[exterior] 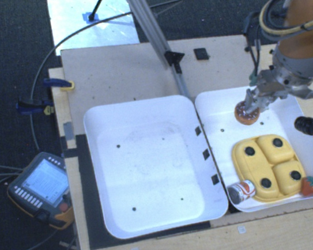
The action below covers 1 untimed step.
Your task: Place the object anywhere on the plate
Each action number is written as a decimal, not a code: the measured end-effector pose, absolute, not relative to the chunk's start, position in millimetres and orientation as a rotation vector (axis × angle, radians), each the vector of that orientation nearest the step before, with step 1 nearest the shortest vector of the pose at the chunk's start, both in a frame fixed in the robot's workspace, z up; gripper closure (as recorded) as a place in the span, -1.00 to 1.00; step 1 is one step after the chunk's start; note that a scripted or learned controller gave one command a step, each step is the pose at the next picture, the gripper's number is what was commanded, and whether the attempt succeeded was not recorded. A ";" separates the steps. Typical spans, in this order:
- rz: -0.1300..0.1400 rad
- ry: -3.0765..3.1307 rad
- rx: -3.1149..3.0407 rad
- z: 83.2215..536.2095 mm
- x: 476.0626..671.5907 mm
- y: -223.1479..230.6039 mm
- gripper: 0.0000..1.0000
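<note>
A yellow plate (269, 164) with several compartments lies in the front half of the right bin (218, 106). A small brown, ring-shaped object like a doughnut (246, 115) sits on the bin floor just behind the plate. My gripper (253, 103) is directly over the doughnut's right rear edge, touching or nearly touching it, and the arm's wrist hides how it stands on the object. The doughnut is apart from the plate.
A small can (242, 191) lies on its side against the plate's front left corner. A red strawberry-like item (311, 186) rests at the plate's front right corner. The left bin (145, 164) adjoins the right one. A teach pendant (41, 190) sits off the bench at left.
</note>
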<state>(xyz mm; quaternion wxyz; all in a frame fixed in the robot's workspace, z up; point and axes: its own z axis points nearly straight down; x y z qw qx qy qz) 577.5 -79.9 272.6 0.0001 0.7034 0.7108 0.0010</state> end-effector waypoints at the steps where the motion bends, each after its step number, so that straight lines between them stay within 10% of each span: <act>1: 0.004 2.232 2.210 269.2 583.6 -22.8 1.00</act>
